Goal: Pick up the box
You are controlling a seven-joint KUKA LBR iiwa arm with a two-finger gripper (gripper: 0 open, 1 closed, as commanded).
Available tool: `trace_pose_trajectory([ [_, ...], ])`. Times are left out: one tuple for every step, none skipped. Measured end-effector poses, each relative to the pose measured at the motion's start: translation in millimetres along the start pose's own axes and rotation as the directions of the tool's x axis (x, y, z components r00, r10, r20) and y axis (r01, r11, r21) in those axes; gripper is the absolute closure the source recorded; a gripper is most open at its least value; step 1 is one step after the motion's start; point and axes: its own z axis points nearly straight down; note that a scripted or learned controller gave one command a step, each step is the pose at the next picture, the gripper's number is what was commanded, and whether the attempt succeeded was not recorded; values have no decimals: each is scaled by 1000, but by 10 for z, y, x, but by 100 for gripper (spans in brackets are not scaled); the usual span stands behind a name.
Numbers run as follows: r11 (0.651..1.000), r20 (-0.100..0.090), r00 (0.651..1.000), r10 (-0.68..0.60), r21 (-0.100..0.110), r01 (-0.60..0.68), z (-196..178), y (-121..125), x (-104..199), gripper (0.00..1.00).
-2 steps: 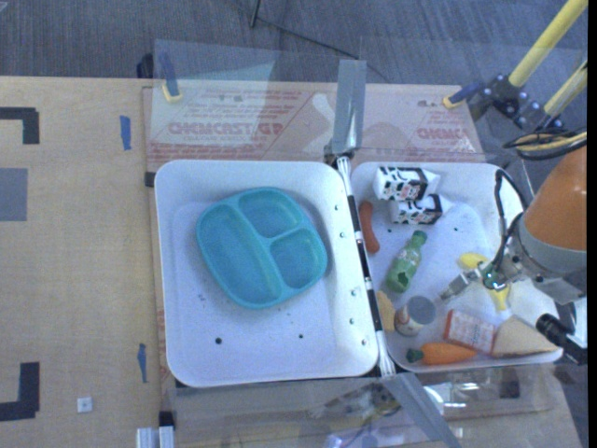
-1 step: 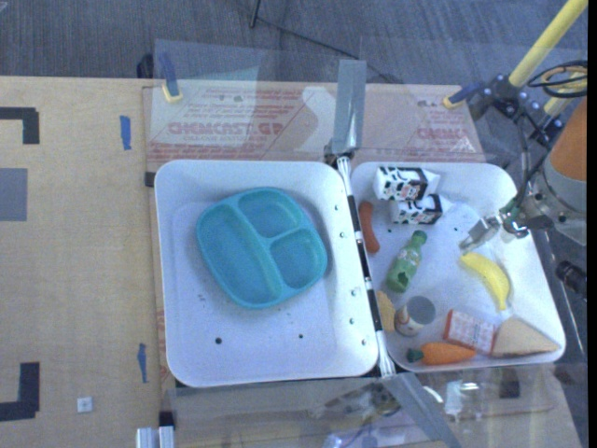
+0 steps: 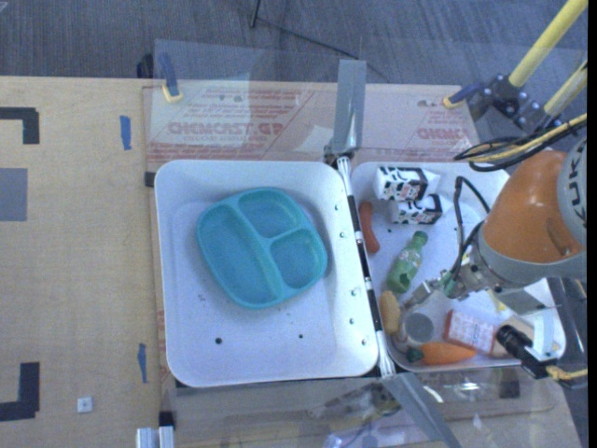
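Right bin [image 3: 464, 367] | gripper [image 3: 438, 289] above box [image 3: 472, 329] | beside bottle [image 3: 407, 262]

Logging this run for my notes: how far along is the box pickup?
Done: the arm's claw is over the right white bin. In hand: nothing visibly gripped. Left: grasping and lifting the flat pink-and-white box, which lies on the bin floor beside the orange carrot.
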Motion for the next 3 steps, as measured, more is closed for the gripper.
trace_pose_trajectory([
  [989,-6,989,145,14,-144,-1827,144,531,0],
  [990,-5,990,142,12,-142,-1927,156,534,100],
  [999,-6,999,36,11,-36,-2281,616,453,100],
])
